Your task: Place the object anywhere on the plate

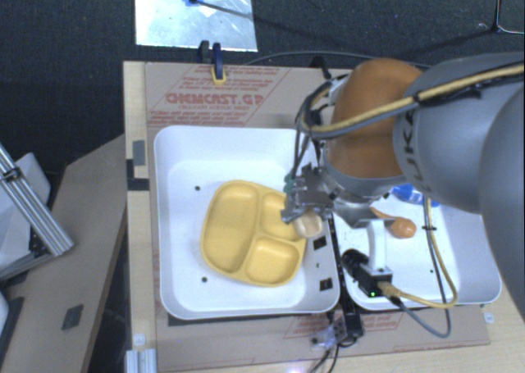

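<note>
- Camera view has my gripper (pixel 302 214) low over the right edge of the yellow plate (pixel 246 236), which lies in the left bin (pixel 176 166); I judge it is there to drop off.
- Fingers look clenched on a small pale object (pixel 309 225), just above the plate's rim.
- An orange piece (pixel 401 228) sits in the right bin (pixel 476 281).

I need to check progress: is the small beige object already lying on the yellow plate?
Cannot tell. The beige object is at the yellow plate's right rim, under the end effector, which hides whether it rests there.
</note>
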Controlling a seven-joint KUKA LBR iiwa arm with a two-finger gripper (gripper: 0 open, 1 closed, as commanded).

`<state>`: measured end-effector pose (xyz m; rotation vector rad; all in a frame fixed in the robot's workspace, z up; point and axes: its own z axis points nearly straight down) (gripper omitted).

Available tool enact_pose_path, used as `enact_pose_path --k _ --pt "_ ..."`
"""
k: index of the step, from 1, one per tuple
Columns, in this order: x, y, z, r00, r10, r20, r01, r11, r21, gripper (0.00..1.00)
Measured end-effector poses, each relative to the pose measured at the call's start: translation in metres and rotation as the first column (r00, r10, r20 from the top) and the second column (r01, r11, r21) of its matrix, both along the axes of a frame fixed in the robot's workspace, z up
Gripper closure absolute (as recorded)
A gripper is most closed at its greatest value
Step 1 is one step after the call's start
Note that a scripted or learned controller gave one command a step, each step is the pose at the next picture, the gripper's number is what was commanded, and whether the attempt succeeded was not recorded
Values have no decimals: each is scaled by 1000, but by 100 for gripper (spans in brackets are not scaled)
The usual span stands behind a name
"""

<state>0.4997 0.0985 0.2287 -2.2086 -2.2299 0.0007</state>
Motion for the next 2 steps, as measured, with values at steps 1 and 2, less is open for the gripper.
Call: enact_pose_path --k 1,2 --pt "2 13 5 1000 -2 3 2 1000 -1 100" --pt "2 12 5 1000 -5 3 5 1000 -1 0"
